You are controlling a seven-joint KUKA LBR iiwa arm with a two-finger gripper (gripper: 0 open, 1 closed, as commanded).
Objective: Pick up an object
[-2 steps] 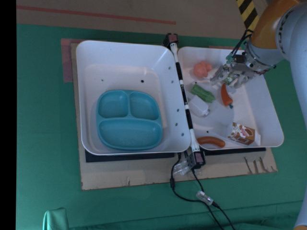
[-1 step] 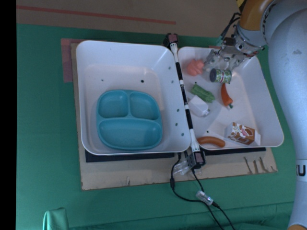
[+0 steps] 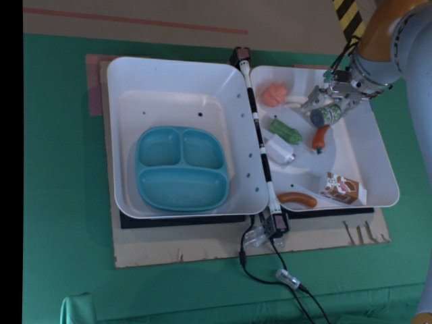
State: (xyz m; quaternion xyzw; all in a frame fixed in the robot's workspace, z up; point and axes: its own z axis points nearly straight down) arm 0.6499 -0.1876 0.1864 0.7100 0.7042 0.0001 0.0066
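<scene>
My gripper (image 3: 325, 112) hangs over the upper right part of the right bin (image 3: 378, 160). A small blue-green can (image 3: 324, 117) sits between its fingers, and the fingers are closed on its sides. Just below the can lies an orange carrot (image 3: 320, 138). Other items in this bin are a pink-orange lump (image 3: 274, 94) at the upper left, a green vegetable (image 3: 286, 131), a white cylinder (image 3: 279, 150), a sausage (image 3: 296, 199) and a small brown-and-white carton (image 3: 343, 188).
The left bin (image 3: 125, 113) holds a teal divided plate (image 3: 182, 169). A rail (image 3: 258, 137) runs between the two bins. Cables (image 3: 283, 275) trail over the green bench in front. The arm's orange band (image 3: 385, 19) rises at the upper right.
</scene>
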